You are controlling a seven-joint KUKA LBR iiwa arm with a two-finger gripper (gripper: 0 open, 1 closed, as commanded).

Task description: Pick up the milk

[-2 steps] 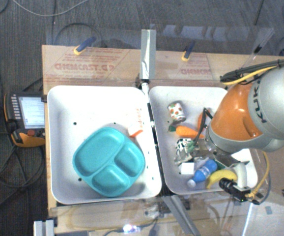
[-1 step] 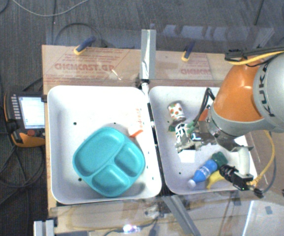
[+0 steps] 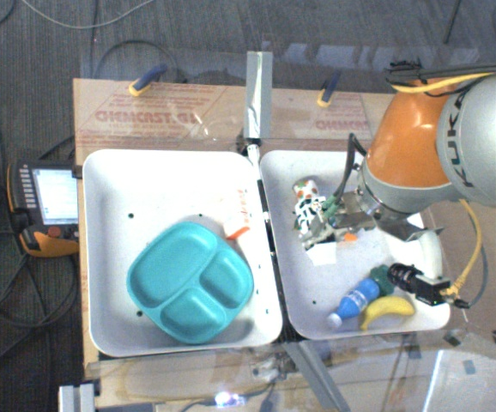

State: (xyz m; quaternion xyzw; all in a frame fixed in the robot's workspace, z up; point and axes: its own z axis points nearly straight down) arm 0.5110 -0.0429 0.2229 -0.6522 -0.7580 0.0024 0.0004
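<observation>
Two white bins sit on the worktop; the milk (image 3: 308, 202), a cow-patterned carton, lies in the right bin's (image 3: 293, 281) upper left. Claw (image 3: 329, 221) sits just beside it; its state cannot be told. Advise centring over the carton before closing.

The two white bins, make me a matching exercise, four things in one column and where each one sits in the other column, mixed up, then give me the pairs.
Things:
1. teal divided plate
2. milk carton
3. banana
4. blue bottle

Places:
A. right bin, near the front edge, just right of the blue bottle
B. left bin, toward the front
C. right bin, upper left part, beside the gripper
D. right bin, lying between the banana and the bin's middle

Pairs: 1-B, 2-C, 3-A, 4-D
</observation>
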